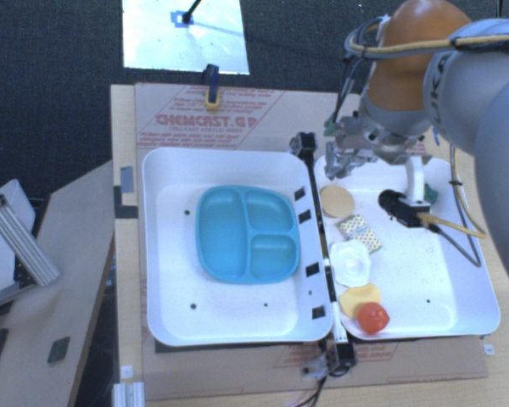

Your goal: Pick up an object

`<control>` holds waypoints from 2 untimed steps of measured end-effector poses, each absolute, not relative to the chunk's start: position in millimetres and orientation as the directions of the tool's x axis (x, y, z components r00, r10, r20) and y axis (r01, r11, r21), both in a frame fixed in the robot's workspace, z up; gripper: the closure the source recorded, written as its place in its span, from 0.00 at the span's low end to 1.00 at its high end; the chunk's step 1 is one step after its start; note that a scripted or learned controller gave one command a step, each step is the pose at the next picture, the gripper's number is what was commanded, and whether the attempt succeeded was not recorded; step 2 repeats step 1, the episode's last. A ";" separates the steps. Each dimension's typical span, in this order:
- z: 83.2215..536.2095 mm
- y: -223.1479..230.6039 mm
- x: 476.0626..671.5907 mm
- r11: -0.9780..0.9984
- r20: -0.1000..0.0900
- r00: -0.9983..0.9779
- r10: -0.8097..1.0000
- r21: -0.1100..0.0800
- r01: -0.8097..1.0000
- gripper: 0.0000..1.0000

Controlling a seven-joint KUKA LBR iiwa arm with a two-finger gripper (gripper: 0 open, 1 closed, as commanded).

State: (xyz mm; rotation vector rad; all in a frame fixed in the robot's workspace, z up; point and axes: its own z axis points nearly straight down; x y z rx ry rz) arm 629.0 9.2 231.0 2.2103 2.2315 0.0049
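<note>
Hovering over the right bin (458, 308), the gripper (338, 166) sat just above the tan disc (338, 200); still the approach step, next a straight descent.

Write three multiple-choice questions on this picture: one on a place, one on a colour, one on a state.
1. Where does the tray lie?
A. left bin
B. right bin
C. on the cardboard

2. What colour is the ball?
A. green
B. red
C. blue

3. How does the gripper stand?
A. above the right bin's far left corner
B. over the tray
C. outside both bins

Key: 1 A, it sits in the left bin. 2 B, it looks red-orange. 3 A, it hangs just beyond the disc.
</note>
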 end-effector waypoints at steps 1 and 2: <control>237.8 68.5 634.5 0.011 0.003 -0.011 1.000 0.003 1.000 1.00; 237.8 68.5 634.5 0.011 0.003 -0.011 1.000 0.003 1.000 1.00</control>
